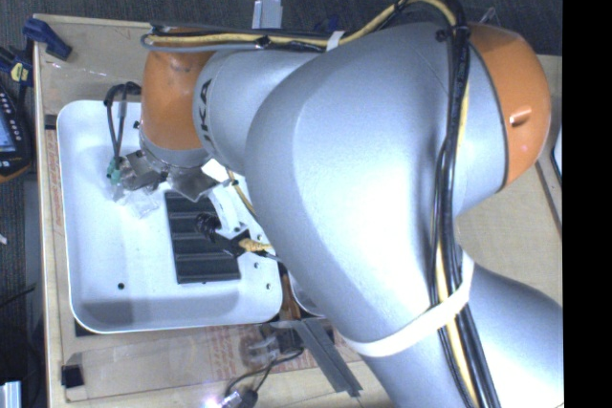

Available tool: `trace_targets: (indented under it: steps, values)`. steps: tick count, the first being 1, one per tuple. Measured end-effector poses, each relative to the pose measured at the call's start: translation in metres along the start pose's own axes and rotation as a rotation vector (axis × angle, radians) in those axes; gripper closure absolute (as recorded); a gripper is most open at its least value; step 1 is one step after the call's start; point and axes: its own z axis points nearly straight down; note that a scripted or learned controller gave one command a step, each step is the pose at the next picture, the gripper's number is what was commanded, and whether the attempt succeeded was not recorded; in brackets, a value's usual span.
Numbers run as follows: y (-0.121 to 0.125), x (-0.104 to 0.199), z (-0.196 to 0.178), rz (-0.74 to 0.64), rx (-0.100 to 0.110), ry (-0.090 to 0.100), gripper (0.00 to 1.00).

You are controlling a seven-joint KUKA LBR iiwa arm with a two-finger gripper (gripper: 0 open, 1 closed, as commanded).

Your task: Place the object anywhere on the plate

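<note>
My gripper (132,188) hangs low over the upper left part of the left white bin (69,205), just below the orange wrist band (170,100). Its tip is pale and blurred against the bin floor, and I cannot make out anything held there. A small green bit (114,172) sits beside the gripper, too small to tell whether it is a loose thing or part of the tool. The grey arm (363,177) hides the right bin and most of the bench.
A tiny dark speck (121,286) lies on the left bin's floor near its front. The bin's front wall (163,312) and left wall stand close around the gripper. Clamps and dark gear (11,129) line the bench's left edge.
</note>
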Motion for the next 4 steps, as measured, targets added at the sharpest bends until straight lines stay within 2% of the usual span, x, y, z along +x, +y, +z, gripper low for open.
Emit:
trace_targets:
  steps: [1,2,3,4]
  values:
    - [-0.071,-0.021,-0.001,-0.446,-0.002,0.0,1.0]
    - [-0.126,-0.005,-0.002,-0.795,-0.01,-0.005,1.0]
    - [-0.09,0.046,-0.001,-0.707,-0.005,-0.002,1.0]
    - [-0.128,0.006,-0.099,-0.902,-0.006,-0.004,1.0]
